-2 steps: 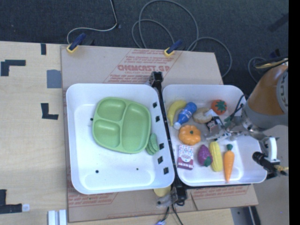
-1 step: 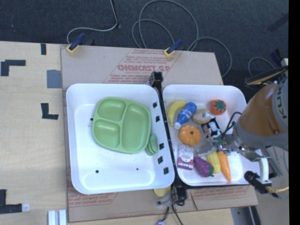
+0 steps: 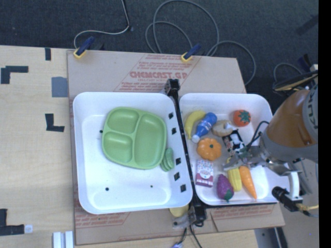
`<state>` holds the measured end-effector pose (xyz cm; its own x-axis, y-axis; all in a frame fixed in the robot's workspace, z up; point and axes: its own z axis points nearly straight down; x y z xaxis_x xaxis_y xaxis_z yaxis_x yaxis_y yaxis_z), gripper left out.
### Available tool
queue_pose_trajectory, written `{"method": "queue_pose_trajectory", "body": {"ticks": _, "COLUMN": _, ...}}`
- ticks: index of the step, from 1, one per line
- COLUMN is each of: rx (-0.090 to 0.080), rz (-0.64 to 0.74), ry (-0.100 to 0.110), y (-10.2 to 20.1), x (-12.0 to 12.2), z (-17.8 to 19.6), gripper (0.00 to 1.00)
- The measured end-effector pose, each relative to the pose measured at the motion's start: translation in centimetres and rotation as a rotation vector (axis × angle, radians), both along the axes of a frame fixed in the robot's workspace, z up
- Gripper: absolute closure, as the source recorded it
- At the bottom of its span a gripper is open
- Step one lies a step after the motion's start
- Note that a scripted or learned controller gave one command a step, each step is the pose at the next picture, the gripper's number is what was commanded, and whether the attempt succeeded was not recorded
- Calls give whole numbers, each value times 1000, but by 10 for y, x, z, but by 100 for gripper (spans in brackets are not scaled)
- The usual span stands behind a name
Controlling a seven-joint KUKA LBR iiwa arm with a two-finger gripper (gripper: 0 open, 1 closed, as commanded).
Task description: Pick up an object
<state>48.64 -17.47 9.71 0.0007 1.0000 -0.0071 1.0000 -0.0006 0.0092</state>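
Gripper [image 3: 239, 150]: sat low in the right bin, at the middle of its right half, among the toy foods; whether it was open or closed could not be told (dark parts blurred together), and nothing was seen held in it.
Corn [image 3: 234, 179]: yellow, lay just below the gripper, upright in the view, touching the carrot on its right.
Carrot [image 3: 248, 182]: orange, slanted toward the bin's lower right corner.
Eggplant [image 3: 224, 187]: purple, at the bin's lower edge, just left of the corn.
Small carton [image 3: 205, 173]: white with red print, lay flat to the left of the eggplant.
Orange pumpkin [image 3: 209, 149]: round, near the bin's centre, left of the gripper and apart from it.
Beige piece [image 3: 223, 127]: pale, rounded, above the gripper (kind unclear).
Tomato [image 3: 241, 118]: red-orange with a green top, near the bin's upper right.
Blue bottle [image 3: 204, 126]: tilted, its white cap toward lower left, resting against the banana.
Banana [image 3: 192, 121]: yellow, curved, at the bin's upper left.
Right bin [image 3: 264, 103]: shallow, white, held all the foods above.
Arm [image 3: 292, 125]: grey with an orange band, reached in over the bin's right rim.
Left bin [image 3: 83, 154]: white, beside the right bin.
Green tray [image 3: 134, 137]: divided into compartments, lay in the left bin's upper middle.
Green piece [image 3: 168, 159]: small, touching the tray's lower right edge.
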Motion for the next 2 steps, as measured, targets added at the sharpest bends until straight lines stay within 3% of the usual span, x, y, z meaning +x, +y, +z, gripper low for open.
{"method": "queue_pose_trajectory", "body": {"ticks": 1, "rx": 8, "rz": 10, "ry": -1, "y": 65, "x": 36, "z": 103, "gripper": 100}}
{"method": "queue_pose_trajectory", "body": {"ticks": 2, "rx": 10, "rz": 9, "ry": 10, "y": 129, "x": 37, "z": 98, "gripper": 100}}
